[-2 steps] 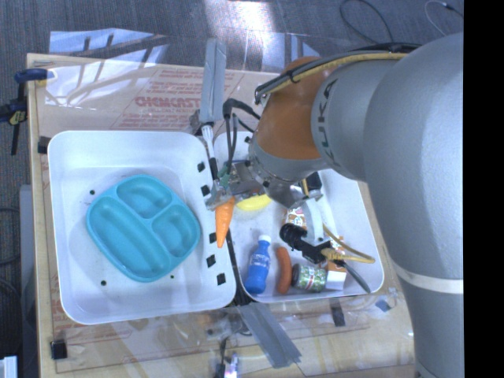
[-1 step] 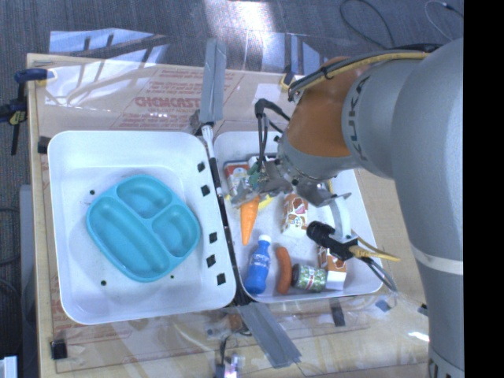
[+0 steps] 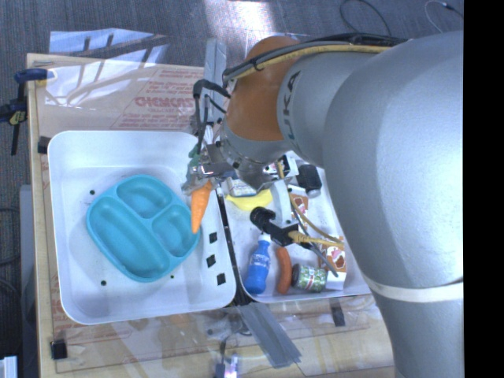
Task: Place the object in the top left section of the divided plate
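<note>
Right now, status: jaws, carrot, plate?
Gripper above the blue divided plastic plate's right edge. Orange toy carrot hangs beneath it, apparently gripped at its top, tip over the rim. Plate sections bare, nothing blocking.

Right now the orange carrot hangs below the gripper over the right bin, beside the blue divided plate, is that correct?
Not quite: the camera view shows the carrot below the gripper over the left bin, near its right wall. It is beside the blue divided plate, which lies in that same bin, as you said.
</note>
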